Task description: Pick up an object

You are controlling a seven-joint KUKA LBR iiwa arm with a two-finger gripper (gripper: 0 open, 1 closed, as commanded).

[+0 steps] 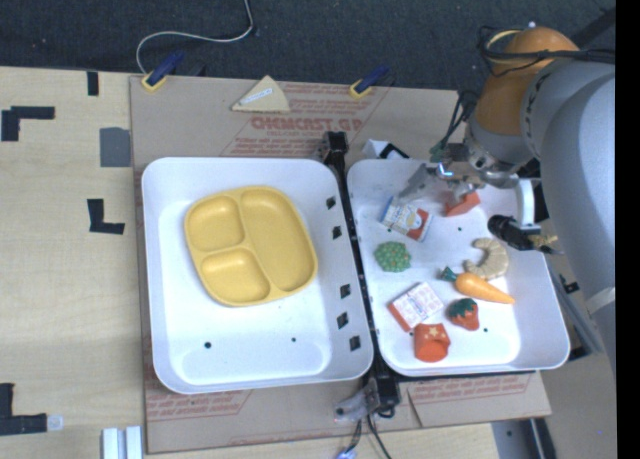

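1. We see the arm (pixel 560 107) reaching in from the right, its bulky grey body covering the upper right of the scene, with the orange band sitting above the wrist.
2. The gripper (pixel 432 179) hangs over the far end of the right bin (pixel 530 347), pointing down and leftward; we cannot tell from this angle how wide it stands, and we see nothing clearly between its tips.
3. We take the right bin as our landmark: a shallow, smooth white tray with rounded corners.
4. Just below the gripper, in the bin's far-left part, lies a small carton (pixel 405 217), boxy, white with blue and red print.
5. Near the bin's far edge, to the right of the carton, sits a small red piece (pixel 461 204), half tucked under the wrist hardware.
6. In the bin's left middle rests a green broccoli-like lump (pixel 393 256), round and bumpy.
7. Toward the bin's right side we see a beige, knobbly toy (pixel 489 258), and just nearer than it an orange carrot (pixel 480 287), smooth and tapered, with a green stub.
8. In the bin's near half lie a flat white packet (pixel 416 304) with red print, a glossy red tomato-like piece (pixel 464 313) and a red-orange cup-shaped piece (pixel 431 343).
9. Left of that bin stands the left bin (pixel 170 347), bearing a yellow divided plate (pixel 250 244), matte plastic with three compartments.
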